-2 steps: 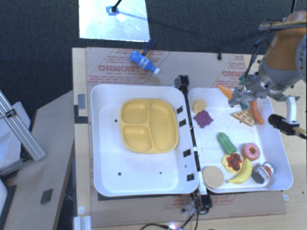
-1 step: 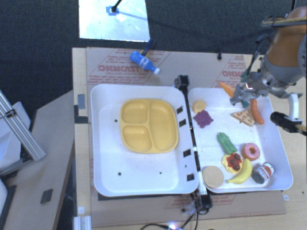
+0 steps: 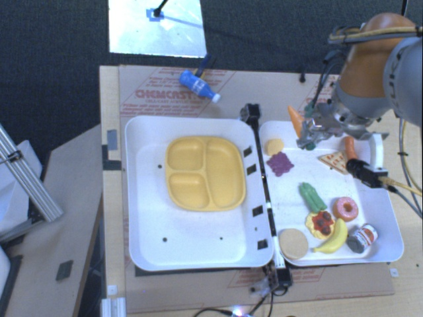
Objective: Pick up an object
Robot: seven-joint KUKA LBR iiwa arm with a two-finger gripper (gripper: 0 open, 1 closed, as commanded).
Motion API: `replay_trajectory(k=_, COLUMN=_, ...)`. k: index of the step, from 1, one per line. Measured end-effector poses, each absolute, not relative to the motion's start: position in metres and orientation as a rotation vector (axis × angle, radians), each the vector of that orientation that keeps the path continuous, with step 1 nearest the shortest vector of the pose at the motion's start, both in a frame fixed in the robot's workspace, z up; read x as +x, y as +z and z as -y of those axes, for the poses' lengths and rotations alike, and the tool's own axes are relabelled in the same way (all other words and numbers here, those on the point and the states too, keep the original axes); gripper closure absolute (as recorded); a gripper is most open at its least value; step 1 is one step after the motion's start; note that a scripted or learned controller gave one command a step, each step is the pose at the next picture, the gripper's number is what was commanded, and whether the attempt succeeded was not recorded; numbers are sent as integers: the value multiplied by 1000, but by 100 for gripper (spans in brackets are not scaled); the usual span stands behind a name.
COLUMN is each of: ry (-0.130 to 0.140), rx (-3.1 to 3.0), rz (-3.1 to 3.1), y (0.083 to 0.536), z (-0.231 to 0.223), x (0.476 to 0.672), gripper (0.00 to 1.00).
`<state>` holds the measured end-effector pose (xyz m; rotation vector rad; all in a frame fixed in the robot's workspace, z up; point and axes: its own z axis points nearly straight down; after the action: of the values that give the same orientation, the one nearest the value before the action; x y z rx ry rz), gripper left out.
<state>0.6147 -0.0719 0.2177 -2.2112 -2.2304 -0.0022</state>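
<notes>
Light falls evenly and fairly brightly from overhead, so the two white bins (image 3: pixel 198 256) look nearly washed out and shadows under the things in them are soft and short. A square panel (image 3: pixel 156 18) at the top glares pale blue-white. The picture is slightly soft and grainy, the dark floor (image 3: pixel 46 51) around the desk (image 3: pixel 79 177) speckled with noise.
</notes>
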Motion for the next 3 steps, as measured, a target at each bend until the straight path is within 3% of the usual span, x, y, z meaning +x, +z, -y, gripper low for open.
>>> replay_trajectory(k=3, ry=-5, rx=-2209, rz=2232, y=217, z=-83, x=617, gripper=100)
